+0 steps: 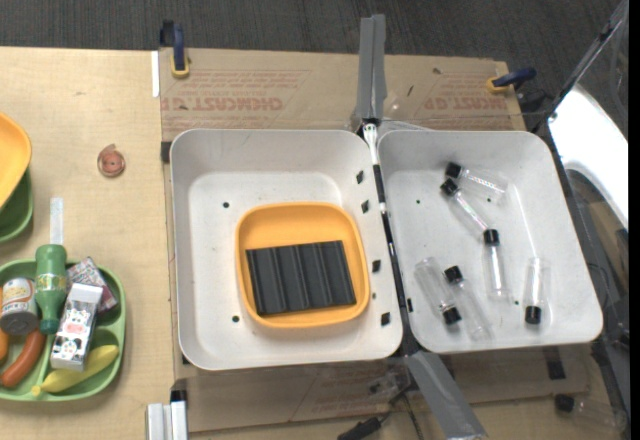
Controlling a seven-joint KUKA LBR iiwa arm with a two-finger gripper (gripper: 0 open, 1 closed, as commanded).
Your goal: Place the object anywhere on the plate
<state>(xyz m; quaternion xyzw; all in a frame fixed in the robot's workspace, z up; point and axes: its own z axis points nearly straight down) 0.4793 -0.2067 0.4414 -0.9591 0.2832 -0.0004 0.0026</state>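
black ribbed block [301,277] flat on orange plate [300,221], long axis left-right

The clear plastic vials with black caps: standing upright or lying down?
Lying down. The clear plastic vials with black caps rest on their sides, scattered across the right white bin floor.

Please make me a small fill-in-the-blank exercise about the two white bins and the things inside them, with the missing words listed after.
1. The orange plate lies in the ____ bin of the camera view.
2. The clear vials in the right bin have caps of ____ colour.
3. On the plate rests a dark, ribbed ____ of rectangular shape.
4. Between the two bins stands a grey upright ____.

Missing words: left; black; block; post
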